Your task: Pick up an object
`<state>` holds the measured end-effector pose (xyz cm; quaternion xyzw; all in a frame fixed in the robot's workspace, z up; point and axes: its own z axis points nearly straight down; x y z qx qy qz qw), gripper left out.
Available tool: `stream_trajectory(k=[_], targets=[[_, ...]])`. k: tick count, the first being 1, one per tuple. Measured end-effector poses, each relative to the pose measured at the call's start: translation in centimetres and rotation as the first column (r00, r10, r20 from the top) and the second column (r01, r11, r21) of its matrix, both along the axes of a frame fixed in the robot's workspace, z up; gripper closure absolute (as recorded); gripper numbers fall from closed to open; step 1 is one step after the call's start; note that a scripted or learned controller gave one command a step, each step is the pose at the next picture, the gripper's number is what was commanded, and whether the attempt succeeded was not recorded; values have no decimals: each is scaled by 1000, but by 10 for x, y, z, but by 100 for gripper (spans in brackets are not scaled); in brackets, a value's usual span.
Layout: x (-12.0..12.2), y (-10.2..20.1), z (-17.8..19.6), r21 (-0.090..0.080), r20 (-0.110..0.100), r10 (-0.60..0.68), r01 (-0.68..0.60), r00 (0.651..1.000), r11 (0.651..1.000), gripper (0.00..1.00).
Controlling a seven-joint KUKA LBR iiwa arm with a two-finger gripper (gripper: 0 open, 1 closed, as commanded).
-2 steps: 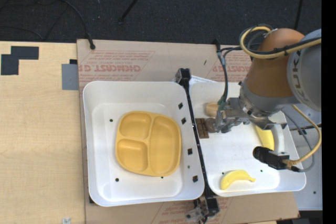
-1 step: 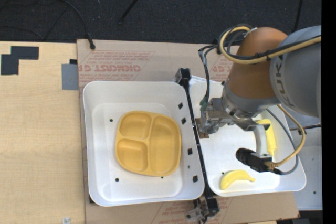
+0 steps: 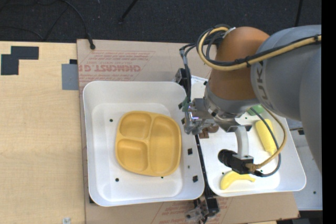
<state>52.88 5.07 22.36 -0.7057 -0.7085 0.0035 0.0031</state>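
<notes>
Banana (image 3: 235,180) lies in the right bin (image 3: 287,168) — nearer than the pincer (image 3: 199,127), and to its right. I cannot tell if the pincer is apart or together.

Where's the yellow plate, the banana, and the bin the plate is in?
yellow plate (image 3: 148,143): camera view, near its middle.
banana (image 3: 236,180): camera view, middle of its curved body.
left bin (image 3: 102,165): camera view, bare floor left of the plate.

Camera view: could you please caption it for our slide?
Arm above the right bin and its banana; yellow divided plate in left bin.
</notes>
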Motion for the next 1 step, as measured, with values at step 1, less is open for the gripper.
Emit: stream_trajectory(k=[1], targets=[[-18,54,-9,-1,-2,0,0,1000,1000,100]])
